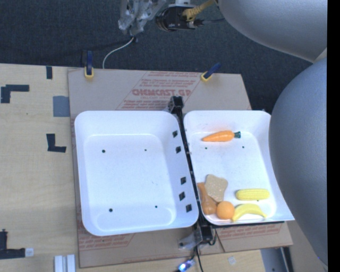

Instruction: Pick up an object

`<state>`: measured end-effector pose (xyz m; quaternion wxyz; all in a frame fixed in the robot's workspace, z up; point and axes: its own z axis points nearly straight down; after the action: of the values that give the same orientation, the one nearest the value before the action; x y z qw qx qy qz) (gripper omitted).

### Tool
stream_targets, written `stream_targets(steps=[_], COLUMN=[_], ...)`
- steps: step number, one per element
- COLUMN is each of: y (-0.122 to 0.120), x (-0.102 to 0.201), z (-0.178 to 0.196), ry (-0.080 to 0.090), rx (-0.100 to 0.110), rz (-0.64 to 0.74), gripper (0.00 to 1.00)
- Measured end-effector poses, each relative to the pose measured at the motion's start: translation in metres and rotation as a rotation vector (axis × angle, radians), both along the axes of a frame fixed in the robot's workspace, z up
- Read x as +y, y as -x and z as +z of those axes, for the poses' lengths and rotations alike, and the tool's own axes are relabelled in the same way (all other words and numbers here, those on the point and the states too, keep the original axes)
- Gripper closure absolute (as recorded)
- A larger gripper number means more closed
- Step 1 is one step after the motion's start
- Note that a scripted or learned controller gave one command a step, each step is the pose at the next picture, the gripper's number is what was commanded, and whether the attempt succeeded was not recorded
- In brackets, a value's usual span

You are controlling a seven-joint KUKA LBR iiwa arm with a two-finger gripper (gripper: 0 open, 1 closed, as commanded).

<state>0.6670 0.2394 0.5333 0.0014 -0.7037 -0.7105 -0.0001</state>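
The grey arm (303,159) bulks along the right, overlapping the right bin (255,119). Its gripper (139,15) sits beyond the bins; whether it grips anything I cannot tell. In the right bin: carrot (219,136) far, bread (215,187), corn (253,194), banana (248,212), orange (225,210) near.

Two white bins are seen, the left bin (127,175) and the right bin (249,135), each marked with small black dots. An orange carrot (218,136) with a dark green tip is shown in the right bin. A tan slice of bread (216,186), an orange ball (225,210), a yellow corn cob (252,194) and a yellow banana (248,212) are shown there too. The brown cardboard (154,93) is printed with red letters. The worktop (32,175) is pale wood with dark marks. The arm (303,138) is grey
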Motion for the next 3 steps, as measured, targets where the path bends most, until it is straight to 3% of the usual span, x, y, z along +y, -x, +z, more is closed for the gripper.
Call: stream_targets(steps=[3], y=[0.0], x=[-0.002], z=[0.03], ry=[0.005], rx=[0.001], rz=[0.0], gripper=[1.0])
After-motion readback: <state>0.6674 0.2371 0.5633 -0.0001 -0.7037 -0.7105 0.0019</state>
